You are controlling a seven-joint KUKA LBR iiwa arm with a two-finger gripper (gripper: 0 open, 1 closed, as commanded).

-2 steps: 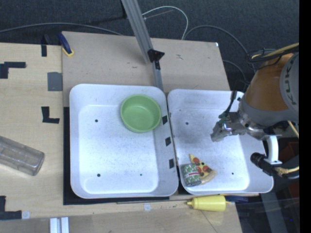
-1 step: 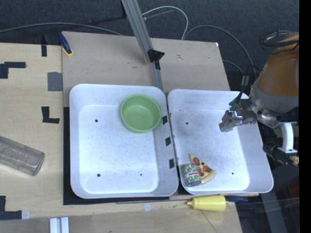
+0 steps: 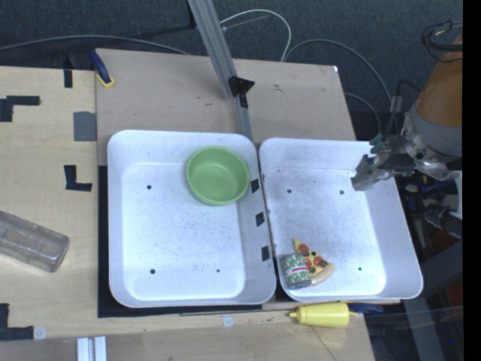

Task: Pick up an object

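Note:
A green bowl (image 3: pixel 217 174) sits in the left bin (image 3: pixel 135 224), near its back right corner. In the right bin (image 3: pixel 376 224) a small pizza-slice toy and a patterned packet (image 3: pixel 304 267) lie together at the front left corner. My gripper (image 3: pixel 366 174) hangs over the right bin's far right edge, well apart from the packet. Nothing shows between its fingers.
A yellow bottle (image 3: pixel 325 314) lies on the bench just in front of the right bin. A clear plastic cylinder (image 3: pixel 28 241) lies at the far left. A grey pole (image 3: pixel 214 40) slants down to the gap between the bins at the back.

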